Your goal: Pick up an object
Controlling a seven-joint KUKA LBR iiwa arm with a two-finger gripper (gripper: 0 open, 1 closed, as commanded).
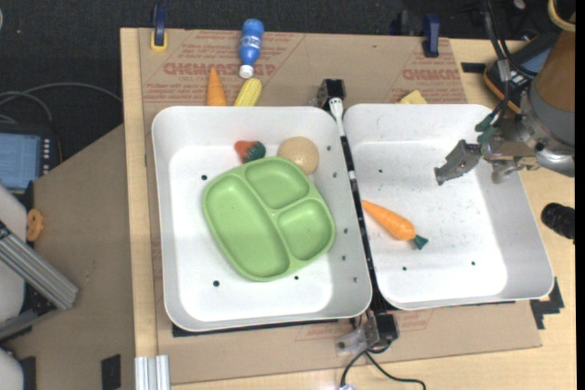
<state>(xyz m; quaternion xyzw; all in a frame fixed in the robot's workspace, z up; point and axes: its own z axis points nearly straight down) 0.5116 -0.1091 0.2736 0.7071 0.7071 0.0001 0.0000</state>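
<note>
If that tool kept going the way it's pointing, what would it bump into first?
Probably the bare floor of the right bin. The tool points down and left, and the carrot lies farther along that line. Depth is hard to judge.

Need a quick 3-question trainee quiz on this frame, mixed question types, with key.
1. True or false: the carrot lies in the left bin.
2. Multiple choice: what rests beside the green divided plate at its far edge? A) a beige ball B) a blue bottle C) a yellow banana
3. Fill in: the gripper is over the ____ bin, apart from the carrot.

Key:
1. False; it lies in the right bin.
2. A; the beige ball sits there. The blue bottle lies on the bench behind the bins.
3. right
</note>
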